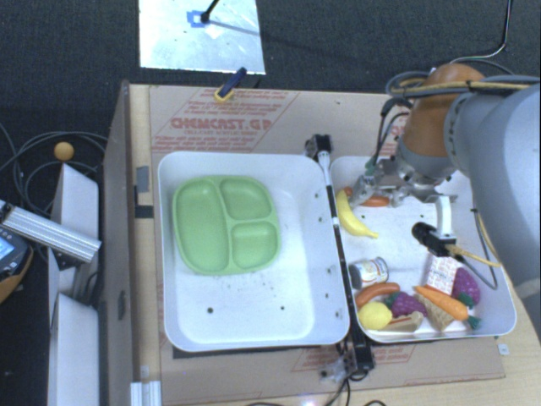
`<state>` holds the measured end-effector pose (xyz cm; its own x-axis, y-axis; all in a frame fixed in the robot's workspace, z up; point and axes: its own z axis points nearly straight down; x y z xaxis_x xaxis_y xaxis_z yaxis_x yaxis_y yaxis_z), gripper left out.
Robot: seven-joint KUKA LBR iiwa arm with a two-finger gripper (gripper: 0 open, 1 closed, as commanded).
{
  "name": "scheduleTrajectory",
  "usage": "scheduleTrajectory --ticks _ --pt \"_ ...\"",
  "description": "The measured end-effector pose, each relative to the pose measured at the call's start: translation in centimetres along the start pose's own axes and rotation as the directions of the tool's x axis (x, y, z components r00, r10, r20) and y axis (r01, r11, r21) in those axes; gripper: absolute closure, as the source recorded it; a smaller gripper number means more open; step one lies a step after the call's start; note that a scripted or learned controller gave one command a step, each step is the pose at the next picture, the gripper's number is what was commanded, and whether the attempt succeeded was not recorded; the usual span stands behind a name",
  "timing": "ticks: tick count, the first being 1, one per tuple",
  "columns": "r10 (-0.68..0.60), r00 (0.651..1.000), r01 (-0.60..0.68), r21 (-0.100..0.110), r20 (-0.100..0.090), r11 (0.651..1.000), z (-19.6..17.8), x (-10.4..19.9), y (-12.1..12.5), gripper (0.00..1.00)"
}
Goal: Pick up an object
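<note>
My gripper (373, 190) is low in the far left part of the right bin (504, 308), just right of a yellow banana (350, 216) that lies along the bin's left wall. Something orange-red (378, 200) peeks out beneath the gripper; what it is I cannot make out. Toward the bin's near edge lie a small can (369, 271), a sausage (377, 292), a lemon (375, 315), purple grapes (407, 304), a carrot (441, 300), a speckled pink wafer (440, 272) and a magenta fruit (467, 284).
The left bin (245, 320) holds a green divided plate (226, 224) in its far half. A black-tipped divider (331, 218) runs between the bins. The grey arm (494, 167) covers the right bin's far right side.
</note>
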<state>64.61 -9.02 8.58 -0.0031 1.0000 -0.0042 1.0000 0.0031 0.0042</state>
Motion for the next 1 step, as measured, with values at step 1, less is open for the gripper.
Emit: scheduleTrajectory --ticks 1 --pt "-0.003 1.000 0.003 0.026 -0.004 1.000 0.26 -0.29 1.84 0.00"
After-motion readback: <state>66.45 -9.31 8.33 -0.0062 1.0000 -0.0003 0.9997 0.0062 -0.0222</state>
